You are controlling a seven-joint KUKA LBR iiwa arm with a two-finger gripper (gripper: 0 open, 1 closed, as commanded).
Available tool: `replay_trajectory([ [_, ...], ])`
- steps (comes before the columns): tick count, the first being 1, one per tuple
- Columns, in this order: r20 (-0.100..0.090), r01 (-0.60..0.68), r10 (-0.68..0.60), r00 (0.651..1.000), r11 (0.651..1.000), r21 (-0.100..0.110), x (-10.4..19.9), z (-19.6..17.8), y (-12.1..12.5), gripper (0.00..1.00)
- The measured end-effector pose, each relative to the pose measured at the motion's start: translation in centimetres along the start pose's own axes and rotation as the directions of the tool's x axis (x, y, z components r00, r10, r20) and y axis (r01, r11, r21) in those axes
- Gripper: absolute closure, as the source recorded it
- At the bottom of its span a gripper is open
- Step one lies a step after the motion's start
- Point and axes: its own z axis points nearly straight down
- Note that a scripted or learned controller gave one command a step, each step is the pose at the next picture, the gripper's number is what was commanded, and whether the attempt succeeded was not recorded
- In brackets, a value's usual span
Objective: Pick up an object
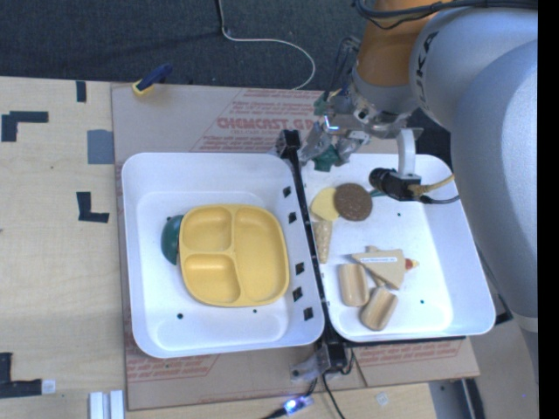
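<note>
Two white bins sit side by side in front of you, and the gripper (330, 151) hangs over the far left corner of the right bin (445, 260), beside the divider; you can't tell whether its fingers are spread or pressed together. Just nearer you than the gripper lies a brown cookie (353, 202) overlapping a pale yellow disc (325, 204), a cone (323, 238) below them, and bread pieces (367, 291) nearer still, while the left bin (144, 234) carries a yellow divided plate (234, 254) atop something green (170, 238).
</note>
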Motion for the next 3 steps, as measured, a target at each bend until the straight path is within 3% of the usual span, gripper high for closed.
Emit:
replay_trajectory([
  [1,0.003,-0.003,0.003,1.0,1.0,0.003,-0.19,1.66,-0.37,1.0],
  [3,0.002,-0.004,0.004,1.0,1.0,0.001,-0.04,1.44,-0.05,1.0],
])
